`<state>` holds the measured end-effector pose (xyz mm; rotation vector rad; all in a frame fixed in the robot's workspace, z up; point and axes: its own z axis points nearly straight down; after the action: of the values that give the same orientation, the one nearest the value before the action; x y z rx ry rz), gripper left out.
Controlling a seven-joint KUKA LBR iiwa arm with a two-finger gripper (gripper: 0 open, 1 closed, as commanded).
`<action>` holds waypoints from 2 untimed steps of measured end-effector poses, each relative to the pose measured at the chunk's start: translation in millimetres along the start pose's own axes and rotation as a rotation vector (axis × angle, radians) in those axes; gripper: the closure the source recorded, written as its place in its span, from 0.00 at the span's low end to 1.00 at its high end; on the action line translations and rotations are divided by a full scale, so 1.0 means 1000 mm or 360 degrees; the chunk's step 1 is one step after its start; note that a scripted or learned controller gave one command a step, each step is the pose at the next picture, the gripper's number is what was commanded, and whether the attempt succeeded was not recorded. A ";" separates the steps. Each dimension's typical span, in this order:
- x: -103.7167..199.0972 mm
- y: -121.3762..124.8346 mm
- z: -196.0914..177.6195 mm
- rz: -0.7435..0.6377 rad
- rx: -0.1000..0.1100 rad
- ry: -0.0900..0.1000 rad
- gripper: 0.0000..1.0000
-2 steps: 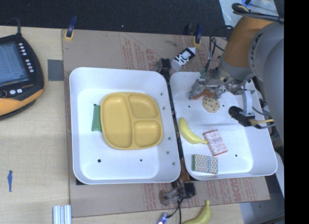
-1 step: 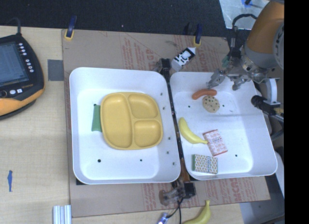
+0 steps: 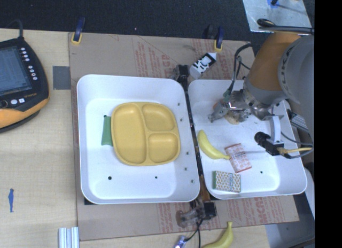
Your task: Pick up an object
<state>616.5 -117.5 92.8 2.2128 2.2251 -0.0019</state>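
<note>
Two white bins side by side on the bench. Left bin [image 3: 91, 134] holds a yellow divided tray [image 3: 145, 133] with a green item [image 3: 106, 130] tucked under its left edge. Right bin [image 3: 288, 180] holds a banana [image 3: 209, 146] near the dividing wall, a small red-and-white packet [image 3: 238, 157] just right of it, and a green patterned packet [image 3: 227, 181] at the near edge.

The arm [image 3: 278, 70] reaches in from the right. Gripper [image 3: 227, 109] sits low over the far-left part of the right bin, above a brownish object [image 3: 235, 116] that is mostly hidden beneath it. Cannot tell whether it is wide, narrow or gripping anything; nothing is visibly held.

Judgement: the likely target is that brownish object, and the step looks like descent or closing.

Risks: the item lies partly under the gripper body, so a closing grip may catch only an edge and let it slip on the lift. It also sits near the bin's far wall, where a low approach could strike the rim. The cabling by the wrist may snag.

Outside the bins: a second banana [image 3: 223, 237] at the near bench edge, a teach pendant [image 3: 18, 84] far left.
</note>
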 end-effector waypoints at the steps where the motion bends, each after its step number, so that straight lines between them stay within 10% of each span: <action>1: -0.039 0.040 -0.035 0.0004 0.0004 0.0005 0.00; 2: -0.009 -0.004 -0.018 0.0002 0.0011 0.0004 0.00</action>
<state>612.1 -126.2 110.5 2.2193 2.2283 -0.0065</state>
